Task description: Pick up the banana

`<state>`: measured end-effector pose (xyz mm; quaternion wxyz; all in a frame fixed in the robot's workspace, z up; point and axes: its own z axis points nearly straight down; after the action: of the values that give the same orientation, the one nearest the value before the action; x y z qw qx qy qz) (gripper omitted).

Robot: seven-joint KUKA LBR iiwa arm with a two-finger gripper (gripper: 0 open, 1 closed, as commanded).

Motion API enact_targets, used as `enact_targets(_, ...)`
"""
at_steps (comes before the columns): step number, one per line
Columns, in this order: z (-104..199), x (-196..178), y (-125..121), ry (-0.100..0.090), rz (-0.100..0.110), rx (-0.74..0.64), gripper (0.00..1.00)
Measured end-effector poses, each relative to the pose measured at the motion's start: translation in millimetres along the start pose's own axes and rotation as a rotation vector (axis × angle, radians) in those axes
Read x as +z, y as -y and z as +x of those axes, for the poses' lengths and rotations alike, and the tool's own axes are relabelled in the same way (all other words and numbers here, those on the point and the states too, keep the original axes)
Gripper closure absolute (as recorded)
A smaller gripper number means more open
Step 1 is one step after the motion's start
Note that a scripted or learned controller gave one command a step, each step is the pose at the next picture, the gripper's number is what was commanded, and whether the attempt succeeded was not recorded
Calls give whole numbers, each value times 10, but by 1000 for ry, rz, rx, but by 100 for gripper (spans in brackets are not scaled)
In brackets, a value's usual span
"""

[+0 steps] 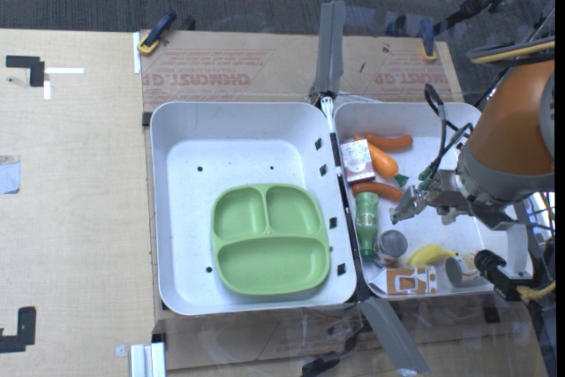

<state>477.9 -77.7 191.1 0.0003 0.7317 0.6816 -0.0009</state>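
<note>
Banana (432, 255) lies near the right bin's (459, 112) front edge; jaws (408, 209), aperture unclear, above it.

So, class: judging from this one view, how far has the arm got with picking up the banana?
Done: the arm has reached over the right bin, and the gripper hangs above its clutter. In hand: nothing visible between its fingers. Left: the banana lies on the bin floor, nearer the camera than the gripper, beside a grey can; lowering, grasping and lifting all remain.
</note>
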Motion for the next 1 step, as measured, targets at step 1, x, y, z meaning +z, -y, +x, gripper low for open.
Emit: enact_targets(1,405,-214,-204,0,2,93,0)
